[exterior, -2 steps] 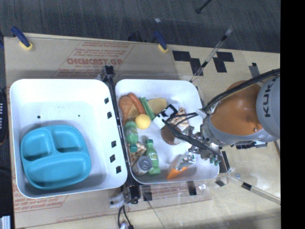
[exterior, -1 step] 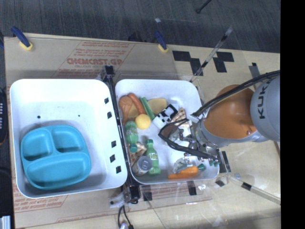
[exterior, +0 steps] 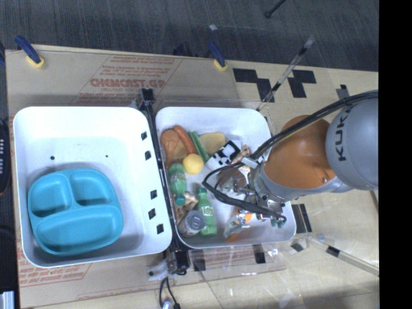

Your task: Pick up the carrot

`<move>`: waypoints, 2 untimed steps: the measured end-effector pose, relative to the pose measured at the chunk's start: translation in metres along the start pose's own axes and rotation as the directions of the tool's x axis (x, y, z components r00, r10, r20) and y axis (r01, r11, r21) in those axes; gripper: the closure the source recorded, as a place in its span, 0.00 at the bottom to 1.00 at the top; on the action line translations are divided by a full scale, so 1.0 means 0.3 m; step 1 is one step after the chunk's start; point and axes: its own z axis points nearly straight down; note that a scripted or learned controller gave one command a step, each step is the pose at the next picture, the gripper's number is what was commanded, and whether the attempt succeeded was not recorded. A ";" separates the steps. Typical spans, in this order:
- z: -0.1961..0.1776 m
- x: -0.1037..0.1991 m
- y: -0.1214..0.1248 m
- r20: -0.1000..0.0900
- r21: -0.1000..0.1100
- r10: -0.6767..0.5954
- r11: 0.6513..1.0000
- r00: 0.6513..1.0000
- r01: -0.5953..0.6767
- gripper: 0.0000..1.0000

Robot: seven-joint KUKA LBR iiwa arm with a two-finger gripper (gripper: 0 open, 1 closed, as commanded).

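Carrot (exterior: 185,140) lies at the far left corner of the right bin (exterior: 257,118), a slim orange piece beside a brown bread-like item (exterior: 172,145), its long axis running from the far rim down toward a yellow lemon (exterior: 192,164) and a green stalk (exterior: 201,148). End effector (exterior: 248,205) hangs low over the near right part of that bin, amid cables and small clutter, well apart from the carrot. Whether it is clenched or released I cannot tell; the wrist hides it. Carrot sits up and to the left of it in the view, so the coming move likely means crossing the bin diagonally and aligning across the carrot's length. A blue tray (exterior: 74,209) rests in the left bin (exterior: 38,124).
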 end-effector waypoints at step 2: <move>0.003 0.008 -0.114 -0.001 0.001 -0.091 0.996 0.996 0.091 0.00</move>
